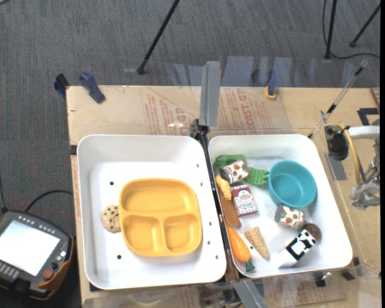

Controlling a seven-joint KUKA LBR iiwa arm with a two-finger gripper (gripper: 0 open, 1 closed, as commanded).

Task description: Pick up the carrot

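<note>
Carrot (pixel 239 244) untouched, lying in the right bin (pixel 327 172) at its front-left corner.

From my station I see the carrot lying flat, close against the bin's left wall, pointing along that wall. A cone (pixel 257 242) lies just beside it towards the bin's middle, and a brown piece (pixel 230 213), perhaps a sausage, sits just behind it. That crowding is why I judge the pick awkward: the wall blocks one side and the cone the other, so I'd come straight down and grip across the carrot's width. The bowl (pixel 292 183) stands well apart near the right wall, so it's no obstacle. The left bin (pixel 90 172) holds a yellow tray (pixel 160 215) with a cookie (pixel 111 218) at its left edge.
</note>
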